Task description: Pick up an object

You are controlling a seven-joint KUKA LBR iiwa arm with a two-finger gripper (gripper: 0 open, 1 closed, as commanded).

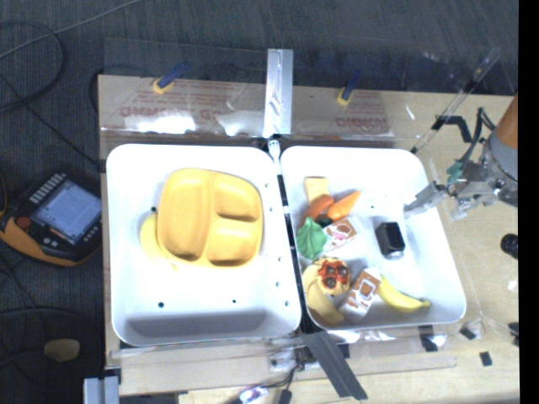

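Observation:
The right bin (370, 160) holds a heap of small toys. An orange carrot (338, 204) lies by a tan block (316, 187). Below them are a green leafy piece (311, 239) and a small white-and-red carton (340, 234). A black block (390, 238) lies apart, toward the bin's right side. At the front lie a banana (401, 298), a second carton (364, 290) and a round red-and-orange toy (333, 273). My gripper (455, 195) hangs over the right rim of this bin, above and to the right of the black block, with nothing seen in it.
The left bin (135, 297) bears a yellow divided plate (207, 217). A metal post (279, 91) stands behind the seam between the bins. A handheld control unit (57, 218) and cables lie on the floor at the left.

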